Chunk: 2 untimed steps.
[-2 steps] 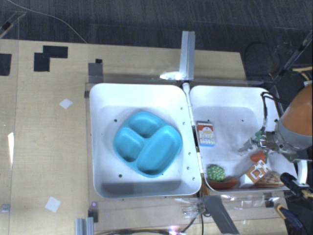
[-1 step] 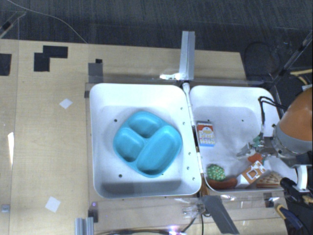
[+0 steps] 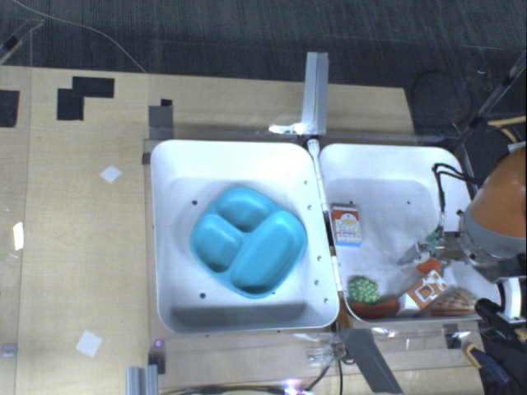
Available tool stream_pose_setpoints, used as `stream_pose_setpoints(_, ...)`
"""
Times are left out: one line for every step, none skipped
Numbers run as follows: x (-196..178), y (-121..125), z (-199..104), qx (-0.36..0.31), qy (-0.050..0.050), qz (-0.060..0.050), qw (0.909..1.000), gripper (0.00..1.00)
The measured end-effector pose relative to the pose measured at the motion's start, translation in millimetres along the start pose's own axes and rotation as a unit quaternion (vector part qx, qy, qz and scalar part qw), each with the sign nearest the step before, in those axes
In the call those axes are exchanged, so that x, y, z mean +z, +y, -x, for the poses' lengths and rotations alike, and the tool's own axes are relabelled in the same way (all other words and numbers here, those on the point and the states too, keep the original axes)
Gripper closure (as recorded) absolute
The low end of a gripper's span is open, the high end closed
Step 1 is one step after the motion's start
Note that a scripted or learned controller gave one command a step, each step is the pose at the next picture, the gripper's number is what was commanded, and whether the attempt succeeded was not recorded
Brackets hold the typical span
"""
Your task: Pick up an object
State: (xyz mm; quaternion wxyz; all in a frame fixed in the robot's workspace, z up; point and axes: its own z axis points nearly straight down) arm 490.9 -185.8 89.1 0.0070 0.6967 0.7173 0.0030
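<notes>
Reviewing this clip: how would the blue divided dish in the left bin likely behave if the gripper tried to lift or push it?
The blue divided dish looks like moulded plastic, so probably stiff and fairly light for its size. Its smooth, rounded rim offers little to pinch, so fingers may slip off. It sits flat on the left bin floor, so a push would likely slide it rather than tip or roll it.

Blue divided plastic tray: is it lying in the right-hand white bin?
No, the blue divided plastic tray lies in the left-hand white bin, while the right-hand white bin holds the small items.

Right bin (image 3: pixel 387 159) far half open; small box (image 3: pixel 347 225), green ball (image 3: pixel 362 289), carton (image 3: pixel 427 287) crowd near side.
</notes>
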Motion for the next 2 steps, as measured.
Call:
stream_pose_setpoints(-11.5, 2.4, 0.1, -0.001, -0.001, 0.003, 1.0000, 1.00)
stream_pose_setpoints(-97.7, 71.8, -22.5, -0.047, 0.002, -0.004, 0.9989, 1.00)
